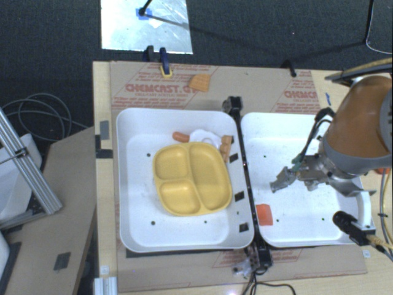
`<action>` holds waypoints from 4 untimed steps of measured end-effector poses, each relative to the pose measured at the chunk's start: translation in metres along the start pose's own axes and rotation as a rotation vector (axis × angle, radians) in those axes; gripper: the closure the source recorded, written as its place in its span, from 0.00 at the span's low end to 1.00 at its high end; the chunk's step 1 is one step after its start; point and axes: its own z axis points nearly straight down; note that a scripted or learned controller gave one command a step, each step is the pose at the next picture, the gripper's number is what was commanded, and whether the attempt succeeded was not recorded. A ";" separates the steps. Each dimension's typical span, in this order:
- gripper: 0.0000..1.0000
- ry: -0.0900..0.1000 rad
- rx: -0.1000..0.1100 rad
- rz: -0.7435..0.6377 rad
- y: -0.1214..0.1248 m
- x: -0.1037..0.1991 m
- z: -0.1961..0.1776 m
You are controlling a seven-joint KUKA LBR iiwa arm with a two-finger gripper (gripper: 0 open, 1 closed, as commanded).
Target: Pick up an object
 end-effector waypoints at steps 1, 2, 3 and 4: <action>0.00 -0.009 -0.022 0.011 0.004 -0.050 -0.132; 0.00 -0.001 -0.001 0.001 0.000 0.006 -0.046; 0.00 -0.011 -0.016 0.015 0.015 -0.098 -0.119; 0.00 -0.003 -0.006 0.003 0.004 -0.040 -0.075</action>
